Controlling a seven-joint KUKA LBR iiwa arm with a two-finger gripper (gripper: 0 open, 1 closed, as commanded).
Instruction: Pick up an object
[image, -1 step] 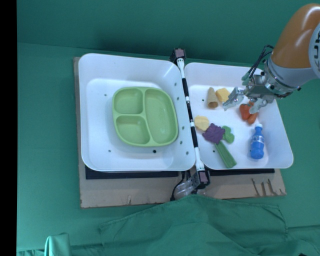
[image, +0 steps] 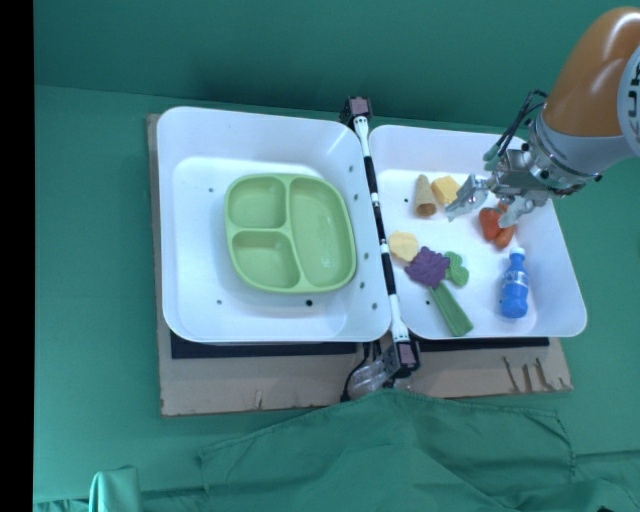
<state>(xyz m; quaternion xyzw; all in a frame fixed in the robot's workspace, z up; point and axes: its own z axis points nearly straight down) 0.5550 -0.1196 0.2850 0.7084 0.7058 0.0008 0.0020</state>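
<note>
The gripper (image: 493, 203), fingers spread apart, hovers at upper right; the orange toy (image: 495, 228) lies just below-right, partly hidden.

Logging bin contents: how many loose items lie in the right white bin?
6: tan cone, yellow block, orange-red piece under the gripper, yellow chip, purple-green vegetable, blue bottle. More may be hidden.

Bright, even overhead light, soft shadows only. White bins (image: 200, 150) glare a bit, esp. the one left of the jaws. Gripper (image: 492, 200) slightly blurred; green cloth (image: 400, 450) near the bottom edge looks soft, pic low-res overall.
</note>
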